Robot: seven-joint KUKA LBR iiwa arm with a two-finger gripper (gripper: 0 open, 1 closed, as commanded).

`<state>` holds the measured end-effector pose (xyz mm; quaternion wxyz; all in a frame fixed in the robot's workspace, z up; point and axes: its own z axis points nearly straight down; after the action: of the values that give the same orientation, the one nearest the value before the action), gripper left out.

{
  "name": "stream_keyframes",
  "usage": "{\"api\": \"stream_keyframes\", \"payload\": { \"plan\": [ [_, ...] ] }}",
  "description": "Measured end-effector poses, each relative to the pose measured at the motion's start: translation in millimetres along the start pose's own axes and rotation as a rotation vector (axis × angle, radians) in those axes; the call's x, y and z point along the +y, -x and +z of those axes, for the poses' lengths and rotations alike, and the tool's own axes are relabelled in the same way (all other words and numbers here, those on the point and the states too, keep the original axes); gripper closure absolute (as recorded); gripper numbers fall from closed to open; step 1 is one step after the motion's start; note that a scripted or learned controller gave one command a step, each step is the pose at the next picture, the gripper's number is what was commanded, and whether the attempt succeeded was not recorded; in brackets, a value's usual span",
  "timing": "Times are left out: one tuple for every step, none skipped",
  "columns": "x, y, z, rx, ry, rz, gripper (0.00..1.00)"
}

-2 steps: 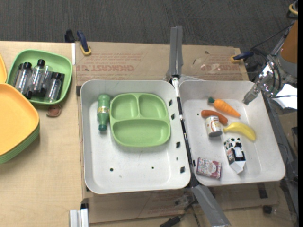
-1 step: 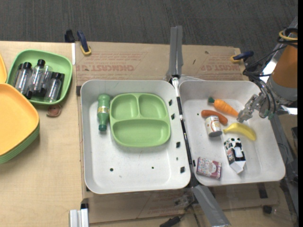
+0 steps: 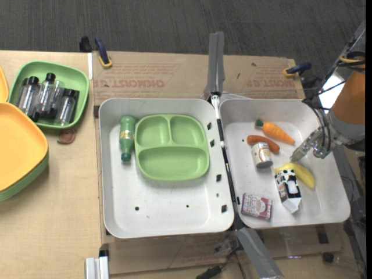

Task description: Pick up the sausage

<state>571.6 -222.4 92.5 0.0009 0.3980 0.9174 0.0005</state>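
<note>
- The sausage (image 3: 263,142) lies in the right bin (image 3: 325,214), touching the top of a small can (image 3: 263,154).
- A carrot (image 3: 275,131) sits just above the sausage.
- The gripper (image 3: 303,151) hangs to the sausage's right, apparently holding nothing.
- A banana (image 3: 304,174) lies below the gripper.

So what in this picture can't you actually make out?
- The sausage: its middle is covered by the small can in the camera view.
- The arm: cut off by the right edge, so its upper part is lost.
- The gripper: too blurred to read how its jaws stand.
- The pink packet and carton: print too small to read.
</note>
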Motion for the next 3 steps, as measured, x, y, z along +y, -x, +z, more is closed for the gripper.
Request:
{"api": "stream_keyframes", "payload": {
  "plan": [
    [18.1, -54.3, -53.4, 0.001, -0.001, 0.151, 1.00],
    [20.0, -29.9, 0.3, 0.001, -0.001, 0.001, 1.00],
    [25.0, 9.4, -61.8, -0.002, -0.001, 0.240, 1.00]
  ]
}}
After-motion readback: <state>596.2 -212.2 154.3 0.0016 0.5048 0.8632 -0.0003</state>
